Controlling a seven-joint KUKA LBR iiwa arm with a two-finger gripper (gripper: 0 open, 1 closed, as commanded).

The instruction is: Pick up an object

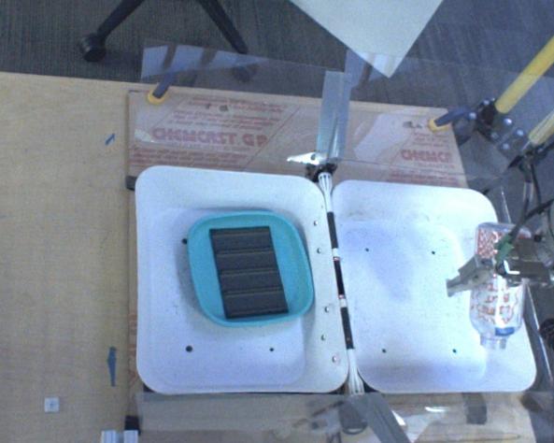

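**Gripper at a plastic bottle on the far right of the right bin**

A fixed camera looks down at a slant on a wooden bench (41, 248) carrying two shallow white bins side by side. In the right bin (395, 279), close against its right wall, lies a clear plastic bottle (497, 300) with a red-patterned label at its upper end and a blue band near its lower end. The gripper (499, 265) reaches in from the right and sits over the bottle's upper half. A grey metal part sticks out from it to the left, towards the middle of the bin. The view is too small and cluttered here to tell whether the fingers are spread or closed, or whether they have the bottle between them.

This looks like the grasping step, with the bottle as the likely target. The next move calls for a firm closure across the bottle's body and then a straight lift. The bottle is smooth and round, so it may roll or slip away, and the nearby bin wall leaves little room on that side.

The left bin (157, 349) holds a turquoise tray (297, 283) with a dark, ribbed rectangular block (248, 272) resting in it, well apart from the gripper. Between the bins runs a divider (335, 266). Behind them lies a cardboard sheet (217, 133) with red lettering. Cables and yellow rods crowd the upper right corner.
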